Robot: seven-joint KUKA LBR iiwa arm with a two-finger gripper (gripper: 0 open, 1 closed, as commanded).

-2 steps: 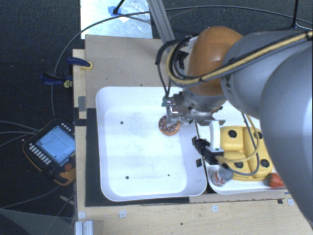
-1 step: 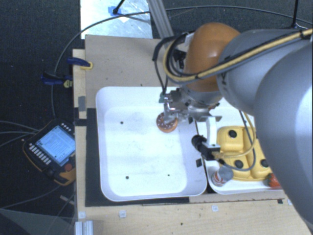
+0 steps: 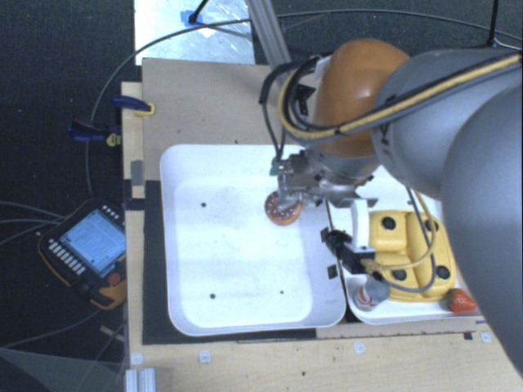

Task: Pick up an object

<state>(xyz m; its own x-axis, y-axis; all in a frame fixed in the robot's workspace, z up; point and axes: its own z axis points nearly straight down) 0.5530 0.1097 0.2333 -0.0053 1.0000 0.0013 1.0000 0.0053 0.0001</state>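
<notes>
The claw (image 3: 286,193) hangs over the left bin (image 3: 188,243) near its far right corner, directly above a small round brownish object (image 3: 283,211). Whether that object sits between the fingers or just beneath them, I cannot tell. In the right bin (image 3: 359,313) lie a yellow block with dark holes (image 3: 404,256), a small red piece (image 3: 462,302) at the near right corner, and a small round red-and-white item (image 3: 368,295).

Tool (image 3: 286,193) lowered, fingers perhaps shut
</notes>
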